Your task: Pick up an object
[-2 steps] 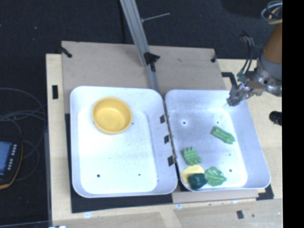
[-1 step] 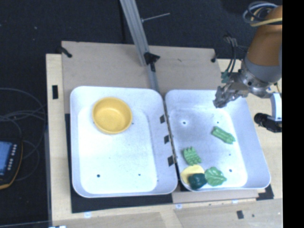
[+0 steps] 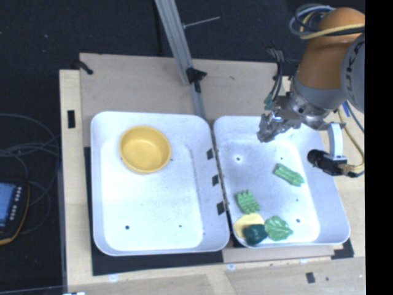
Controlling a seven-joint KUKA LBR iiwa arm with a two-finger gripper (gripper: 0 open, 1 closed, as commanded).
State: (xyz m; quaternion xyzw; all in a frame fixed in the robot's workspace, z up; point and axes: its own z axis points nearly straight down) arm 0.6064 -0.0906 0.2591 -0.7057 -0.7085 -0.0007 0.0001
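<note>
Over on the left, the yellow bowl sat alone in the left bin, untouched, near its far end. Across the divide, the right bin held the likely candidates: a ridged green piece close to the centre wall, a yellow piece and a dark teal block touching each other in the near corner, a leafy green piece just beside them, and a small green pod further right. Nothing had been lifted; every object lay flat in its bin. The hand hung over the far end of the right bin, well apart from all of them, and I could not tell whether it was parted or closed. By my reckoning the descent, grasp and lift all remained. The bins rested on a pale tabletop, dark floor around, a handheld screen glowing at far left.
</note>
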